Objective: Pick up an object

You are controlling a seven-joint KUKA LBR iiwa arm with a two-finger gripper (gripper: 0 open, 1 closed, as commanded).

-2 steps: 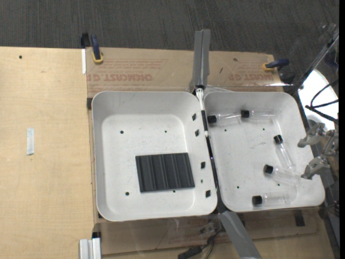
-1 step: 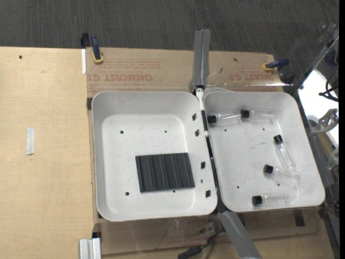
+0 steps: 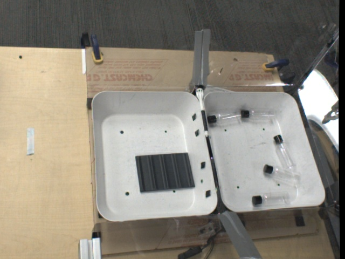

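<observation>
The easiest pick looks to be the dark ribbed block (image 3: 164, 171), lying flat in the left bin (image 3: 96, 144) toward its near edge and well clear of the walls. I'd come straight down over its middle and close across the short side, along the grooves. Its long axis runs roughly parallel to that near edge, tilted a little. The clear capped tubes (image 3: 284, 154) scattered in the right bin (image 3: 310, 144) look likelier to roll or slip.
</observation>
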